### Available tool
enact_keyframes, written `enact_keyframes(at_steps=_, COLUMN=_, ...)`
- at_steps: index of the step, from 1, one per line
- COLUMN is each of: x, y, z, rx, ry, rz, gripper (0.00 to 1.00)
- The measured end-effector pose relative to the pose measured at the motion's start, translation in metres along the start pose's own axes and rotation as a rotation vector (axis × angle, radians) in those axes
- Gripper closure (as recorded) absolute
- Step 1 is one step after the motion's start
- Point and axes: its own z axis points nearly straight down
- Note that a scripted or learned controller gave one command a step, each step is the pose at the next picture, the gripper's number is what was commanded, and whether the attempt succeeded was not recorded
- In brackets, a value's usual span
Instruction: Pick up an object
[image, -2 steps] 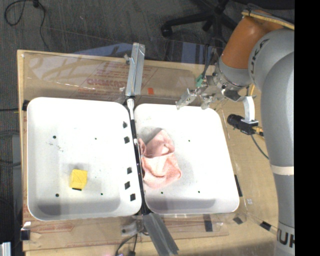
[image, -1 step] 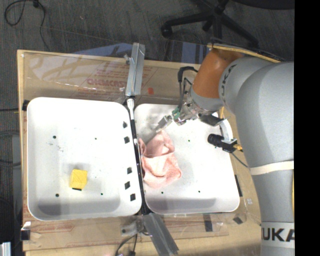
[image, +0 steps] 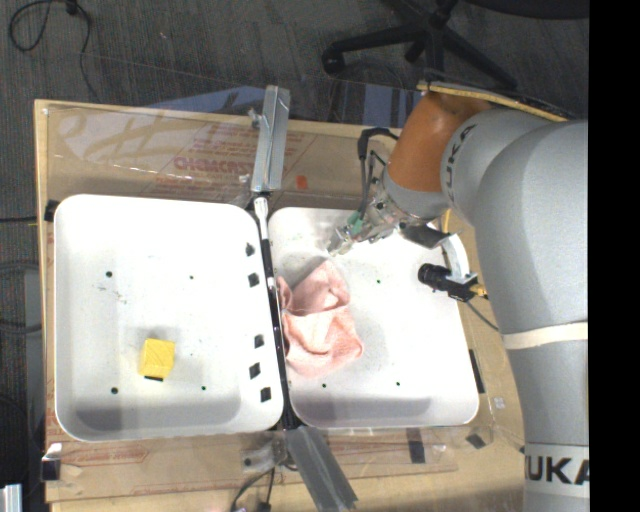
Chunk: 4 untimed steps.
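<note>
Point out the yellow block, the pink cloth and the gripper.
yellow block (image: 158, 358): camera view, middle of its top face, in the left bin.
pink cloth (image: 318, 322): camera view, centre of the crumpled folds, in the right bin.
gripper (image: 345, 238): camera view, at its fingertips, above the right bin.

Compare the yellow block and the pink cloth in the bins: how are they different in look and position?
The yellow block is small, compact and square-edged; the pink cloth is larger, soft and crumpled. The yellow block lies in the left bin, away from its walls; the pink cloth lies in the right bin, against the divider between the bins. Both rest on a white bin floor, apart from the gripper.
</note>
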Motion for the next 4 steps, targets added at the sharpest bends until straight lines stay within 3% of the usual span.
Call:
enact_keyframes(at_steps=1, x=-0.032, y=-0.006, z=0.012, rx=-0.002, ry=0.002, rz=-0.272, gripper=1.0)
enact_keyframes(at_steps=2, x=-0.033, y=-0.005, z=-0.106, rx=-0.006, ry=-0.003, rz=-0.389, gripper=1.0)
enact_keyframes(at_steps=3, x=-0.028, y=-0.017, z=-0.111, rx=-0.003, ry=0.001, rz=-0.858, gripper=1.0)
enact_keyframes(at_steps=4, x=-0.007, y=-0.022, z=-0.167, rx=-0.006, ry=-0.004, rz=-0.664, gripper=1.0)
